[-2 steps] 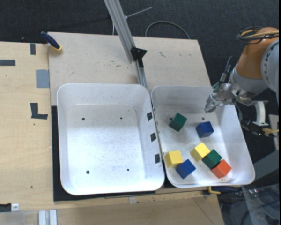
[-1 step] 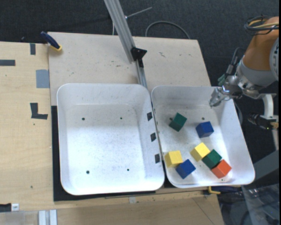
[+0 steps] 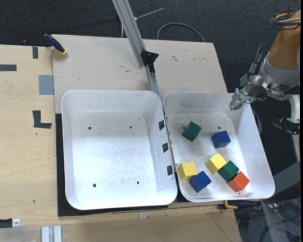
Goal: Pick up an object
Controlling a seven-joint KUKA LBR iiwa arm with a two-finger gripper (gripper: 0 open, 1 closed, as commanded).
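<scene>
- Surface point(image 3: 192, 59) of pale wood carries two shallow white bins side by side, seen from above at a slant; a slanted metal pole point(image 3: 129, 21) crosses the top of the view and ends near where the bins meet.
- Left bin point(image 3: 70, 110) is the larger-looking of the two, a white tray with rounded corners.
- Right bin point(image 3: 252, 135) holds all the candidate objects for the pick, seven small cubes scattered over its floor.
- Robot arm point(image 3: 285, 54), grey with an orange band, reaches in from the right and stops above the far right corner of the right bin.
- End effector point(image 3: 237, 101) hangs over that bin's upper right rim, well apart from every cube; whether it is spread or pressed together cannot be told, and nothing can be seen held in it.
- Green cube point(image 3: 192, 131) sits nearest the bin's middle, tilted, with a blue cube point(image 3: 220, 138) to its right; that blue one is the closest block to the end effector.
- Second yellow cube point(image 3: 216, 162), dark green cube point(image 3: 228, 170) and orange cube point(image 3: 238, 181) crowd together, touching, near the front right corner.
- Yellow cube point(image 3: 187, 170) and another blue cube point(image 3: 199, 181) lie just beside each other near the front left.
- Task progress, as a judgement: the pick looks not yet done. Every cube rests on the bin floor, so choosing one, descending, closing and lifting all appear left.
</scene>
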